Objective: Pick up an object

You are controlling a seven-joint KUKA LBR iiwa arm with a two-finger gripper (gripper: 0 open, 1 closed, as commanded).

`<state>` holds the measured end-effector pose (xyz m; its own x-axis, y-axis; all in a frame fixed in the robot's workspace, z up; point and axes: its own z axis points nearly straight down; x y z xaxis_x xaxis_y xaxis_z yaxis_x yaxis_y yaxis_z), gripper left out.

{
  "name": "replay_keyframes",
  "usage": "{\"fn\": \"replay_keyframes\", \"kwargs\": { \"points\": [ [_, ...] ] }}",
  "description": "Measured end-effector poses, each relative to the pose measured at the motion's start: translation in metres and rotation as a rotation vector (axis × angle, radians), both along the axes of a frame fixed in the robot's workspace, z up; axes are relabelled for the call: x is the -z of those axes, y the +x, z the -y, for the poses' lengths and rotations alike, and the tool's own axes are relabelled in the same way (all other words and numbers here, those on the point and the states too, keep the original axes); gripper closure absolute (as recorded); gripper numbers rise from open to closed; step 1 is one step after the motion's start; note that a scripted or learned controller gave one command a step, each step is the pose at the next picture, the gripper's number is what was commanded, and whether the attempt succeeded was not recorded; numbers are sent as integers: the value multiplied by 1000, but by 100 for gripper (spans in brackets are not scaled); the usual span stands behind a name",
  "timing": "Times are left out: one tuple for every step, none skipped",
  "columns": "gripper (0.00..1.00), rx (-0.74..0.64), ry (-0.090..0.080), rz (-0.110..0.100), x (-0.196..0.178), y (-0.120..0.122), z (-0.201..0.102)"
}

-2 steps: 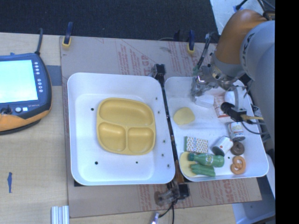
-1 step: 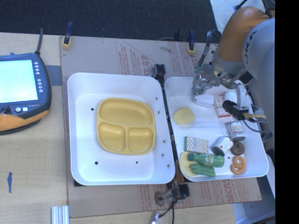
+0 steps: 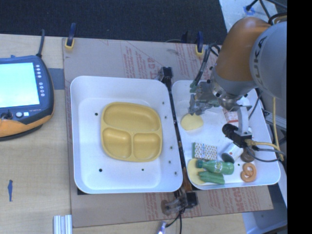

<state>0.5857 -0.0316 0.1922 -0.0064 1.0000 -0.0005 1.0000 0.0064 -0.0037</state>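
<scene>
Item: my tool (image 3: 196,108), spread not discernible, poised over the pale yellow disc (image 3: 192,122) at the right bin's (image 3: 273,177) left wall; risk: a flat disc so near the wall may slip from my closing tool

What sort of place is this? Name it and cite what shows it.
Probably a robotics lab test bench: a KUKA arm reaches over two white bins, a teach pendant lies alongside, and toy items such as a yellow divided plate and a pretzel serve as grasp targets.
</scene>
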Motion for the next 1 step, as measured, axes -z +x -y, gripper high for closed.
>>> {"fn": "replay_keyframes", "kwargs": {
  "points": [
    [0,1,0,-1,0,0,1]
  ]
}}
